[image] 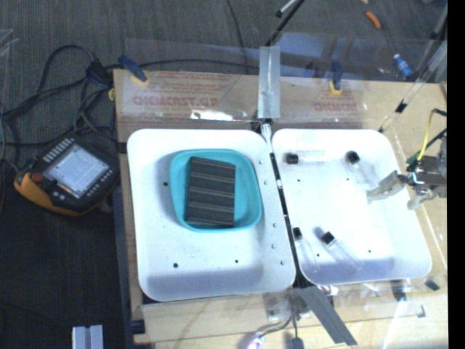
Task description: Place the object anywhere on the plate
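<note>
Nearest you, the worktop (218,315) edge carries two white bins. At nine o'clock, the left bin (145,217) holds the teal plate (251,195), and the dark ribbed block (211,192) already lies flat on it, slightly toward seven o'clock. You'd judge it light, stiff and grippy; take it across the short sides. At three o'clock the tool (403,184) hovers over the right bin (378,246), fingers apparently spread, holding nothing.
</note>
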You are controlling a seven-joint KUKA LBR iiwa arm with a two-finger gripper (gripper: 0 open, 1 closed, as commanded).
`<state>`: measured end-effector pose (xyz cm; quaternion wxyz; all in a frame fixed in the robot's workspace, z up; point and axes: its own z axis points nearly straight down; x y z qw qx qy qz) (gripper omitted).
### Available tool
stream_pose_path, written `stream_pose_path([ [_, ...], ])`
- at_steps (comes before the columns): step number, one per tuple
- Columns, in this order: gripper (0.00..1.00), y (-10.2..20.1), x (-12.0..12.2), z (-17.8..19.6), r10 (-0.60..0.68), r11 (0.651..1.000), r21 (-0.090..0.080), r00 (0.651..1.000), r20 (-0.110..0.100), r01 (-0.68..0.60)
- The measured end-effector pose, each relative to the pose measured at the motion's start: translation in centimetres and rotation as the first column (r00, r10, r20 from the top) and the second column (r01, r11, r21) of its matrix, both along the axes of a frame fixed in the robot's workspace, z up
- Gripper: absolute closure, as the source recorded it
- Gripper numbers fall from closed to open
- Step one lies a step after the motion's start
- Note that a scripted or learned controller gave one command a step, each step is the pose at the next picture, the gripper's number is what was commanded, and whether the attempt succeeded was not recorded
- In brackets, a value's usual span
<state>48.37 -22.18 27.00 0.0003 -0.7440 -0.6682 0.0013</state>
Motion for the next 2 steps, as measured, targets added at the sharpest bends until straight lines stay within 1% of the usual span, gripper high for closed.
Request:
stream_pose_path([
  [1,0.00,0.5,4.5,11.1,0.058,0.998,-0.002,0.998,0.003,-0.058],
  [2,0.00,2.0,2.4,3.2,-0.048,0.999,-0.001,0.999,0.000,0.048],
])
